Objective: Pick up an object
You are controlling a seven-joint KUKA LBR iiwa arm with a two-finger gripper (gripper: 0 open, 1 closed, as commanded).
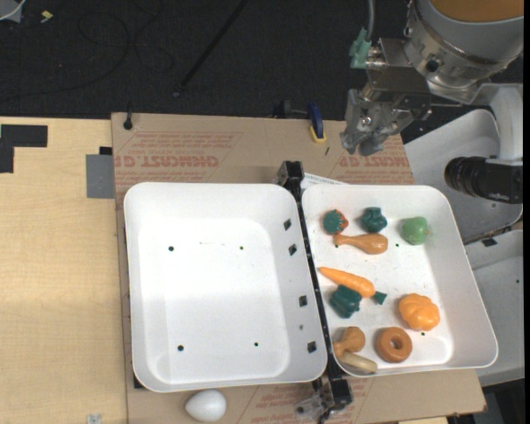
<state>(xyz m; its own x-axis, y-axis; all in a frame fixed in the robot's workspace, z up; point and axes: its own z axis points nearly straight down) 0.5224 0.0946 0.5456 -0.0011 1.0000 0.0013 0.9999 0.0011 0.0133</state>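
End effector (364,140) hovers above far rim of right shallow white bin (459,237), nothing between its fingers; finger spread: cannot tell. Candidate: orange plastic carrot (346,280) near bin's middle. Risk: teal broccoli-like piece (345,301) touches it, so a descent could nudge both.

Place: robotics lab (test rig)
Signs: grey arm (464,25), paired white bins (150,237), cardboard-topped table (212,148), loose cables (115,25)
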